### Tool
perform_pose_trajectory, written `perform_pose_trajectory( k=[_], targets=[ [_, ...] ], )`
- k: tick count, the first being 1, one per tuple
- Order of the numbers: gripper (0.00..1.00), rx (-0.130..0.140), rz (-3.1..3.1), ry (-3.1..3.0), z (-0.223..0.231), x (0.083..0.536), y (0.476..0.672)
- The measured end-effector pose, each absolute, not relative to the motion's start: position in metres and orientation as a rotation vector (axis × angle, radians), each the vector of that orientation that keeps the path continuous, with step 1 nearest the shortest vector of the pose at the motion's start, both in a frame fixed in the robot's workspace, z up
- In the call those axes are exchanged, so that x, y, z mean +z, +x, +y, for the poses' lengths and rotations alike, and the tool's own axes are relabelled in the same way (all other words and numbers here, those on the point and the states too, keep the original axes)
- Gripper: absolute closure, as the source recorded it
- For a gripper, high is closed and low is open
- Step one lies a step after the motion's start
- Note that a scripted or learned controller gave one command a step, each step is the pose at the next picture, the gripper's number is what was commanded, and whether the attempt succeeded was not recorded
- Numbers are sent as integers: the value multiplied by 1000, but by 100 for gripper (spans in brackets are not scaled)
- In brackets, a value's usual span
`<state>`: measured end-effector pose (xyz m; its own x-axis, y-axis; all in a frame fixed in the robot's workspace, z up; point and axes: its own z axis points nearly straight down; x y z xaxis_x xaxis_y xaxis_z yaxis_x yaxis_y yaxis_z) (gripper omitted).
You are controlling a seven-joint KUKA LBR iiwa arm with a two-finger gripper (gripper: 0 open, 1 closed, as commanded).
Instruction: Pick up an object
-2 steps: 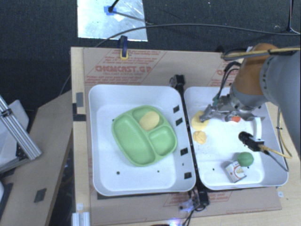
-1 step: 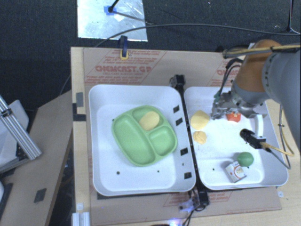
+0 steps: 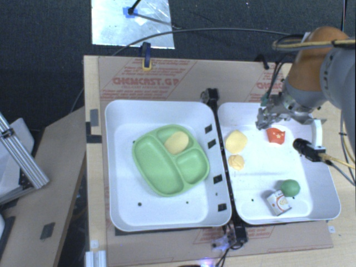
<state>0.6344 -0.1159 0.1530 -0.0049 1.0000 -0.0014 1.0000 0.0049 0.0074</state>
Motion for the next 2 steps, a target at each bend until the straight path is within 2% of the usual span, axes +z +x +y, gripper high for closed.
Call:
perform_pose_trajectory(
  k=[1, 2],
  targets=[
    [100, 8, 2224, 2210, -110, 216, 634],
    [100, 7, 2225, 2210, -110, 260, 636]
  ],
)
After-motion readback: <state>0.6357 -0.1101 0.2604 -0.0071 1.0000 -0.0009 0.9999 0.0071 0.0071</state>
